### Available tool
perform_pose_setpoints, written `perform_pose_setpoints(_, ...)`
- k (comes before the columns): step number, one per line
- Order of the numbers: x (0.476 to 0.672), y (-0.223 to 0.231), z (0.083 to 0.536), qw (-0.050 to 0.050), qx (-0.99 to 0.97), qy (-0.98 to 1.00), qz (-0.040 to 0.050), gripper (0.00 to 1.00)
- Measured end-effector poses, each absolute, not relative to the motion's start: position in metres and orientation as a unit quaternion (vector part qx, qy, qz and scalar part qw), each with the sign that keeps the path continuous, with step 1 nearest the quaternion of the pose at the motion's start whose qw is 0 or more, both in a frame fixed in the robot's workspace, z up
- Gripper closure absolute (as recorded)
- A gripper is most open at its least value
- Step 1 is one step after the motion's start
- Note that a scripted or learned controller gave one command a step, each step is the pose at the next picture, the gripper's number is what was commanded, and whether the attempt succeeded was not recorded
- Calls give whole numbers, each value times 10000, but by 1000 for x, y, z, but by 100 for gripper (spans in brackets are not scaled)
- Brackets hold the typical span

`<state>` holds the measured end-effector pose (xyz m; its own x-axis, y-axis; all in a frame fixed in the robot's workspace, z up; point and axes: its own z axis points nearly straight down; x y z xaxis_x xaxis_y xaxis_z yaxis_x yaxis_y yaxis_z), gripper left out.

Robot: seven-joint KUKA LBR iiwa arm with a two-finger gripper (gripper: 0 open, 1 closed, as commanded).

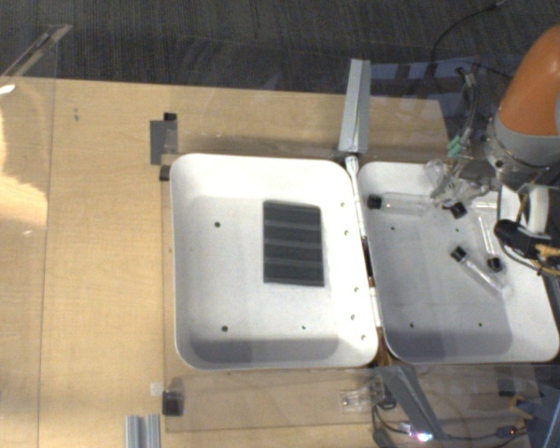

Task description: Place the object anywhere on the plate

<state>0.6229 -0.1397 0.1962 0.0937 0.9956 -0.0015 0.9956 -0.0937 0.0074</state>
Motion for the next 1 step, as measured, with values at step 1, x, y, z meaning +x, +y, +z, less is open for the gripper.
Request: perform_pose_setpoints(1, 657, -63, 226, 19, 8343, 5514, 25, 100)
